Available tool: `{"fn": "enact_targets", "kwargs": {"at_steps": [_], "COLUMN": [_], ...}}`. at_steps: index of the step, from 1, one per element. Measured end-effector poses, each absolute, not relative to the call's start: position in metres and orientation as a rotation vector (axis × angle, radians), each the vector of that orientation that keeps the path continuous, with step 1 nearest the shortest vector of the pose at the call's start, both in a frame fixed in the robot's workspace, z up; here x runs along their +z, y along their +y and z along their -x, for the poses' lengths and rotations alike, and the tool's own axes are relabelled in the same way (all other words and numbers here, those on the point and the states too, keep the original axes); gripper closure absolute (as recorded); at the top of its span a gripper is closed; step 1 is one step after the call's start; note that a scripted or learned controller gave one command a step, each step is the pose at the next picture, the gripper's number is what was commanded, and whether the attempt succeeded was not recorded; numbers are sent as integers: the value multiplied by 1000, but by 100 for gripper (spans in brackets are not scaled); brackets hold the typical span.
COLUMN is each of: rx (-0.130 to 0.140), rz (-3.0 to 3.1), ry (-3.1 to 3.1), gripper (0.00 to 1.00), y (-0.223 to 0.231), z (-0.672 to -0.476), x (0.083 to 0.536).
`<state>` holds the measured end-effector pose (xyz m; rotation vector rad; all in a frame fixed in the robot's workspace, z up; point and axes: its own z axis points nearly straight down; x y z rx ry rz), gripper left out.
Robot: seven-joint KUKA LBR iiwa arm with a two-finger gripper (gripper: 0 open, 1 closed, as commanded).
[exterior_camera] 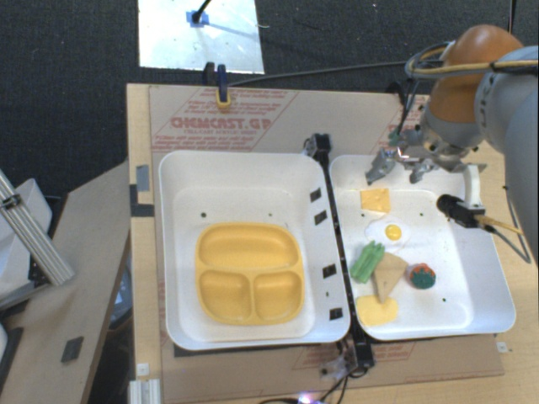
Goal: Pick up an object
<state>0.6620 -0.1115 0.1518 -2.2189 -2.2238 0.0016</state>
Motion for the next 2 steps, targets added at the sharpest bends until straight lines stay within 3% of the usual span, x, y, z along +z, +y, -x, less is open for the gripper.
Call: {"fn": "enact_targets", "kwargs": {"at_steps": [2], "rx": [0], "rz": [2218], "ry": [-2227], "gripper": [0], "y": [-116], "z": [-664], "x": [85]}}
